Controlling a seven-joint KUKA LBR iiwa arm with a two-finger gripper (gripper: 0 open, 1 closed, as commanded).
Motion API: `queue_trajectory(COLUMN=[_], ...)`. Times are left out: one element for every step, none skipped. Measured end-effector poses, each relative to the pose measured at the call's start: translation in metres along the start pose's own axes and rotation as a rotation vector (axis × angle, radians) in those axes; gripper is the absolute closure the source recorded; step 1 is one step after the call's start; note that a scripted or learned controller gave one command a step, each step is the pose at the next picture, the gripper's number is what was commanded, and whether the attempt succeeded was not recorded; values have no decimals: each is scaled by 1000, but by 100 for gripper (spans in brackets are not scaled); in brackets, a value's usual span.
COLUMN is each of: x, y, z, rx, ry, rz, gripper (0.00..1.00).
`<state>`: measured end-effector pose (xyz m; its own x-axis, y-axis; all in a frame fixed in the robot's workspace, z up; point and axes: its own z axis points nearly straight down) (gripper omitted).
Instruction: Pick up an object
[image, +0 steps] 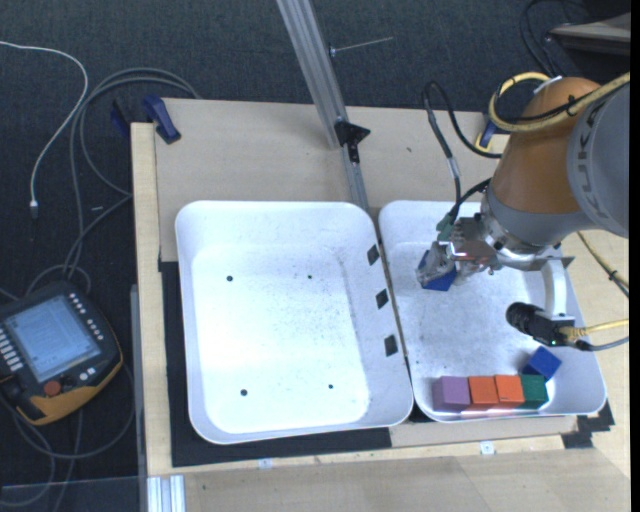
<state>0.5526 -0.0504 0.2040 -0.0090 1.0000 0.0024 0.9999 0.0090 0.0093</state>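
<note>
Camera view — my gripper is gripping a blue block.
It's hanging above the right bin — purple block, orange block sitting at the front wall.

So the arm comes in from the right side of the view, upper half of the frame, and bends down toward the middle. The big orange band sits right above the wrist, with the grey link showing behind it at the far right edge. The wrist points down and leftward, and the tool hangs at its left end, low and tilted. There's a small blue thing right at the tool's tip, but honestly the fingers are too small and cluttered to read. A yellow cable loops over the top of the orange section, and a black cable trails along the wrist.
</note>
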Motion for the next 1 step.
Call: queue_trajectory(x=[66], y=[-3], z=[5], rx=[11], ry=[2], rz=[0], gripper=[100])
